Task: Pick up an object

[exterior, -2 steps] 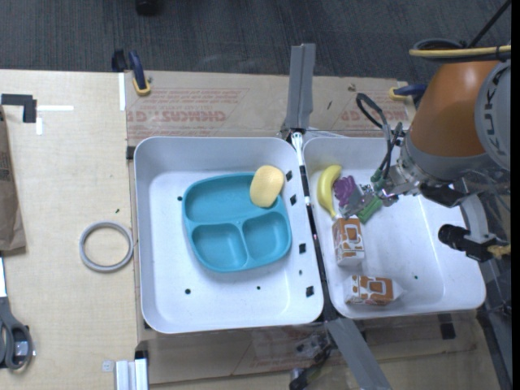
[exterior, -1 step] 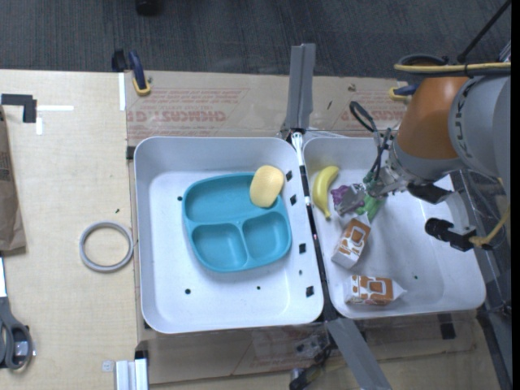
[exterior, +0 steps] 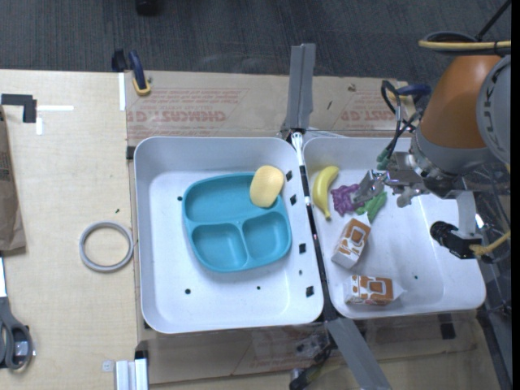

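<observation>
Gripper (exterior: 375, 187), its grip state unclear, hangs over glossy purple and green toys (exterior: 355, 199) in the right white bin (exterior: 455, 291); pale wooden bench (exterior: 65, 177), dark floor beyond.

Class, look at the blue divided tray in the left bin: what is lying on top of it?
A yellow lemon-like fruit rests on the blue tray's upper right rim. The compartments hold nothing else; the part under the fruit is covered.

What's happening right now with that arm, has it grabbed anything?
Tool low over purple-and-green toy, right bin. Nothing visibly held. Banana close beside.
</observation>
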Motion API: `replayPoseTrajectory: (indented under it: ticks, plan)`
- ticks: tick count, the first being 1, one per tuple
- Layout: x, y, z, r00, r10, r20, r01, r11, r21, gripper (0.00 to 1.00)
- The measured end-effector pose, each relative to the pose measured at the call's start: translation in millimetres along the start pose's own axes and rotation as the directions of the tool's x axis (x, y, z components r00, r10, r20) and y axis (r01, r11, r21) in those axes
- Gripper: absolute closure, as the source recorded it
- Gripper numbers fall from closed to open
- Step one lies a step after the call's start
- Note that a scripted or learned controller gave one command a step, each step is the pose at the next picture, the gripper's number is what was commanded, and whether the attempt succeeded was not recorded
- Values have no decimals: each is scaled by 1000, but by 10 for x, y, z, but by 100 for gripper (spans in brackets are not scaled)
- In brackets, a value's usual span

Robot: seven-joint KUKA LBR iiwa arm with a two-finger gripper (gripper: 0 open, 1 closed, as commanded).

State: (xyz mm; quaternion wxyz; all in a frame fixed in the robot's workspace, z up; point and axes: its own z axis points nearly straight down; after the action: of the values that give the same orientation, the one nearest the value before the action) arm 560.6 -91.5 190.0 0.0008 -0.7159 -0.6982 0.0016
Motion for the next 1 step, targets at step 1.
replayPoseTrajectory:
  ticks: [1]
  plan:
    - [-66,208,892,949,-316,0,316,949,-2,0]
